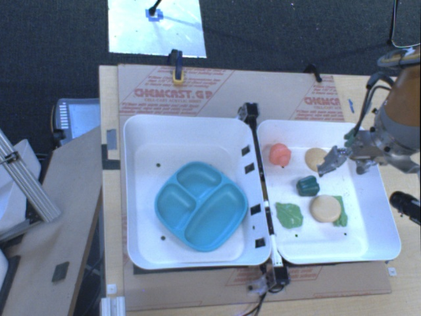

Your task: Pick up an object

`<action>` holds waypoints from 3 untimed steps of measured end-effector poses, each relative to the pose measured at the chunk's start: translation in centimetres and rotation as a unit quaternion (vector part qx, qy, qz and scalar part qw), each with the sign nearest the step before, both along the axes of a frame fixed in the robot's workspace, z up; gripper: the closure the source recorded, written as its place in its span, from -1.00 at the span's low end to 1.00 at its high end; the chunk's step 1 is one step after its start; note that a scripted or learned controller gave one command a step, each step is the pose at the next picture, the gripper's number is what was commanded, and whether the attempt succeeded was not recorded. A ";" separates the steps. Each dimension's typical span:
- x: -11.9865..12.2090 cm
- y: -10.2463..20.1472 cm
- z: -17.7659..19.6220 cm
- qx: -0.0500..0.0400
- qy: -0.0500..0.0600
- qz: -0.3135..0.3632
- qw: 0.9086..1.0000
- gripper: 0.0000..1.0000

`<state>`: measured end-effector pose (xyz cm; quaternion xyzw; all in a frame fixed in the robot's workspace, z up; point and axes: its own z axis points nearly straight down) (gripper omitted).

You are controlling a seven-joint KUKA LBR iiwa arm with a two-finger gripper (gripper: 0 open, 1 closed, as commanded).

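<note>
From the camera view above the counter [112, 176], the arm enters at three o'clock and its pincer [335, 160] hangs over the right bin [385, 239], toward that bin's upper middle. The grey fingers splay apart with nothing between them, though the slant of the view makes it hard to judge how high they sit above the bin floor.

Candidates for the pick all lie in the right bin. A tan round piece [316, 157] sits just beside the pincer, at its nine o'clock. A pink ball [280, 154] lies further out toward nine o'clock, near the divider [258, 176] between the bins. A dark green block [307, 186] sits at the pincer's seven o'clock, a cream disc [325, 208] at six o'clock, and a flat green leaf shape [289, 214] beyond the block. The left bin [141, 143] holds a blue sectioned plate [200, 206].

To do this step well, the nearest target looks like the tan round piece. The pincer should centre over it before descending, keep the fingers wide enough to straddle it, and close only once low enough to catch its widest part; a rounded thing will likely squirt out if pinched near the top.
</note>
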<state>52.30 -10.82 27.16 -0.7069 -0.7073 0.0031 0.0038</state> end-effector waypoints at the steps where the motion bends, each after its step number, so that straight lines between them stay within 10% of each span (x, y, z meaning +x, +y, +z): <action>1: 0.2 0.0 0.6 -0.001 -0.006 0.001 1.000 -1.00; 3: 0.6 -0.9 -11.0 0.000 -0.005 0.000 1.000 -1.00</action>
